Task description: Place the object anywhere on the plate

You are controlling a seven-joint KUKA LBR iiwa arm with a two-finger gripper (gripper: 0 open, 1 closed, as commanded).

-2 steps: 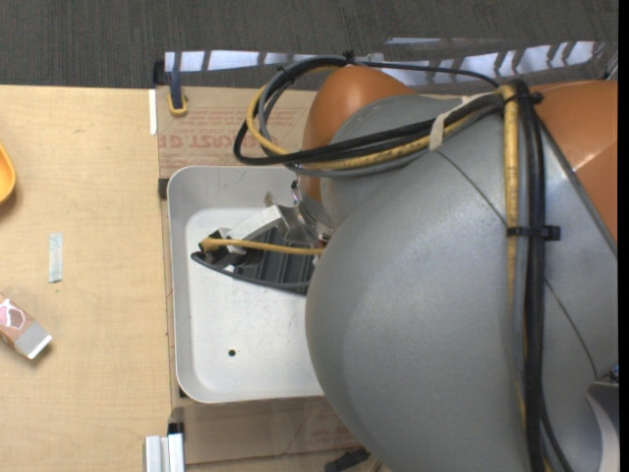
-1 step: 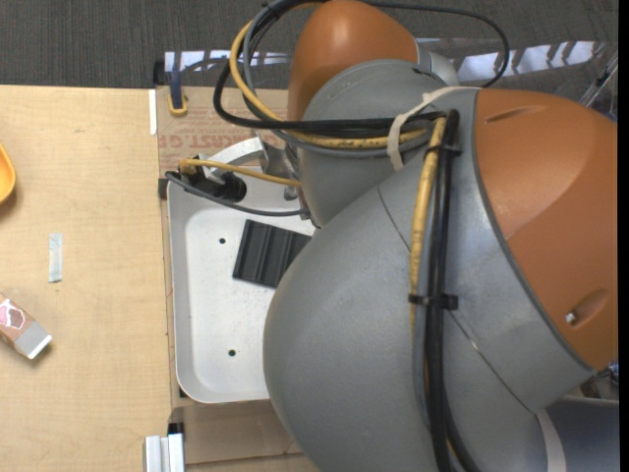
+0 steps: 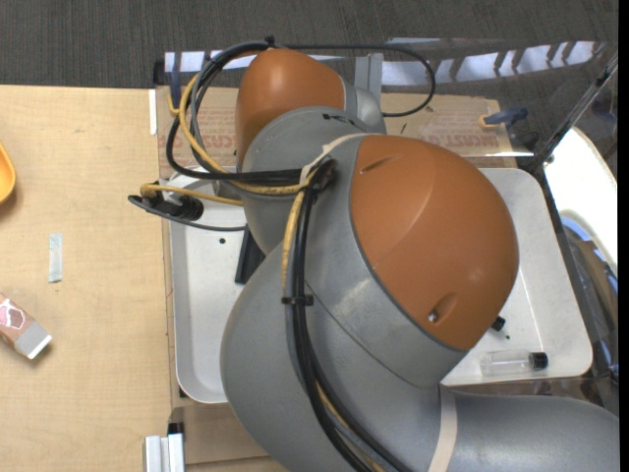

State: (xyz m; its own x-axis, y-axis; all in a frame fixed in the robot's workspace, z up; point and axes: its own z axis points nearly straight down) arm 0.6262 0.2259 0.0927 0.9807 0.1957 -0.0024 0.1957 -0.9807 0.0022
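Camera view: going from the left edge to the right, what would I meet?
Orange object at the edge → small grey strip → white bin's left rim → big grey and orange arm → clear tube with a black cap.

arm (image 3: 324,362): grey body, with 2 big orange-brown domed caps
cables (image 3: 236,180): black ones bundled with a yellowish one
bins (image 3: 197,293): plain white, a few tiny dark specks
bench (image 3: 88,165): light tan wood grain
floor (image 3: 314,13): dark grey, fine ribbed texture
cardboard (image 3: 442,126): brown with reddish print
small block (image 3: 22,327): reddish-pink and white pattern, grey end
thing at the left edge (image 3: 5,175): orange
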